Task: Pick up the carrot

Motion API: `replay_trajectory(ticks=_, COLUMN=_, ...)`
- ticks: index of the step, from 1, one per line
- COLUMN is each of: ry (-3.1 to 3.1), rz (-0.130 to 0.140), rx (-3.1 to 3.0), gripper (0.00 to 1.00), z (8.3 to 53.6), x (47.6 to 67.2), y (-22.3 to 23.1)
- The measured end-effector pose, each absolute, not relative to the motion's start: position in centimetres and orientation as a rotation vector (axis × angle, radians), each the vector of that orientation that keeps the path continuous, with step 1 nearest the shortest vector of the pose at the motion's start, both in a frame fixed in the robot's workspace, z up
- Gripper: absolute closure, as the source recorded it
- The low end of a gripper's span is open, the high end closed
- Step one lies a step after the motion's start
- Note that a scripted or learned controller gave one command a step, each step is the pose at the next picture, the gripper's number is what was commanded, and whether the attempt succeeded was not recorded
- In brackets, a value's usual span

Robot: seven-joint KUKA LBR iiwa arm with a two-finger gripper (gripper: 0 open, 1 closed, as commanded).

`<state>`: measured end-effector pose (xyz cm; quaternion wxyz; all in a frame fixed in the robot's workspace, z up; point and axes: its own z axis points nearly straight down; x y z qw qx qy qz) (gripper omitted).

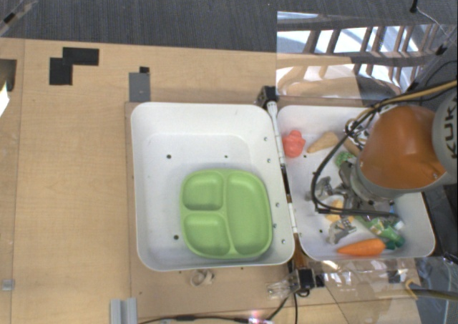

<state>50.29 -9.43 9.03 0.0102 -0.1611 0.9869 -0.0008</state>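
The gripper [342, 224] hangs low in the right bin [422, 240], under the arm's orange band [401, 147]; its metal fingers [345, 229] are tangled in the view with cables and clutter, so I cannot tell whether they stand apart or together, and nothing is plainly seen between them. Just below it, near the bin's front wall, lies the carrot [361, 247] — orange, lengthwise across the bin, seemingly free of the gripper though close to it.

Right beside the carrot's thick end sits a green item [386, 233]; a yellow piece [333, 205] lies just left of the gripper; further back are a red-pink toy [293, 144] and a tan piece [322, 141], well apart from the carrot. The left bin [154, 172] holds a green divided plate [226, 212].

The risks, as I judge them: the carrot lies so near the front wall that a finger coming down may strike the rim or pin the carrot against it instead of straddling it; a rounded, tapering body may squirt out sideways if gripped off-centre; the green neighbour may be caught along with it, or instead of it — a false grasp; and the bulk of the wrist hides much of the bin, so a miss could be hard to spot.
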Motion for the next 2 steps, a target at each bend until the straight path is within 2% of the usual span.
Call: replay_trajectory(ticks=2, ry=3.119, rz=-0.010, rx=-0.185, gripper=0.00, z=9.03, x=50.10, y=-9.79)
